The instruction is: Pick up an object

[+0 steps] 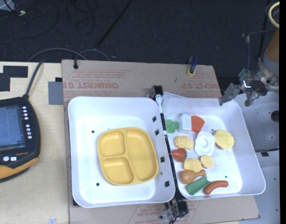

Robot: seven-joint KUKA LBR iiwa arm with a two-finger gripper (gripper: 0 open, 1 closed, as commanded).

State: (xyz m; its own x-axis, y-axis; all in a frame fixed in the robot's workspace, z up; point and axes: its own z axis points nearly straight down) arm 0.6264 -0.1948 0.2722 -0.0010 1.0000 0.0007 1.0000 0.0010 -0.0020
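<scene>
The right bin (247,171) holds several toy foods. Among them are a green leafy piece (171,125), a red wedge (197,123), a white fried egg (204,143), a yellow round piece (224,139), two corn cobs (184,142), a red tomato (179,154), a brown drumstick (189,175), a green pod (197,185) and a red sausage (215,186). My gripper (240,91) hangs just beyond the right bin's far right corner, above the bench. It is apart from every toy and nothing shows in it.
A yellow three-section plate (129,155) lies in the left bin (82,125). A teach pendant (12,134) rests on the bench at the left. Cables run across the dark floor behind. A blue and yellow clip (192,65) sits at the cardboard's far edge.
</scene>
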